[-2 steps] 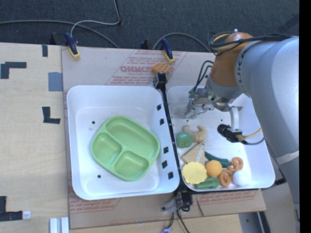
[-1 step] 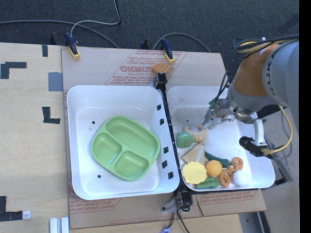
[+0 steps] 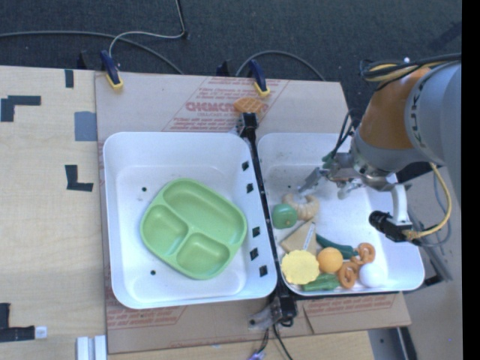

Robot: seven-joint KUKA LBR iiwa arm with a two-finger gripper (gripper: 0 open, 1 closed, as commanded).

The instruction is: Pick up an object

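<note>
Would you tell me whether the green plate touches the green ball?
Apart. The camera view shows the green plate in the left bin, the green ball across the divider.

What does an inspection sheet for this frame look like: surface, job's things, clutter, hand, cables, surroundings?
Surface: cardboard sheet clamped to the bench, bearing left bin and right bin.
Job's things: toy food heaped at the right bin's near end, including a green ball, yellow disc, orange ball, pretzels, white egg.
Clutter: green divided plate in the left bin.
Hand: the hand sits low over the right bin, above the heap; nothing visibly held.
Cables: black cable across the floor; yellow cable by the arm.
Surroundings: dark carpet.
</note>
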